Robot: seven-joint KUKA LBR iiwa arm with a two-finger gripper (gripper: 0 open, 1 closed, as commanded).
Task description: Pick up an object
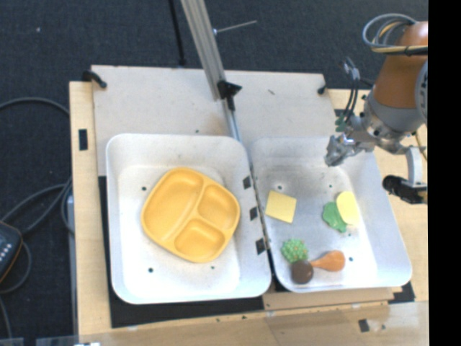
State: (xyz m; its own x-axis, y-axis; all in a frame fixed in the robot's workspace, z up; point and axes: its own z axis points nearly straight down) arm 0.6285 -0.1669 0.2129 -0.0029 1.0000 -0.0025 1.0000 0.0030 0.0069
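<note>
Dark carpet surrounds a pale table [173, 96] carrying two white bins. Left bin [122, 157]: one yellow divided plate [190, 213]. Right bin [385, 254]: yellow block [281, 207], pale yellow piece [348, 208] touching a green one [333, 217], green broccoli-like toy [294, 249], brown-and-orange drumstick toy [318, 265]. Tool [337, 152]: above that bin's far right corner, carrying nothing; whether it is spread or pressed together you cannot tell. Choose the yellow block, which lies apart from its neighbours, and descend centred over it.
</note>
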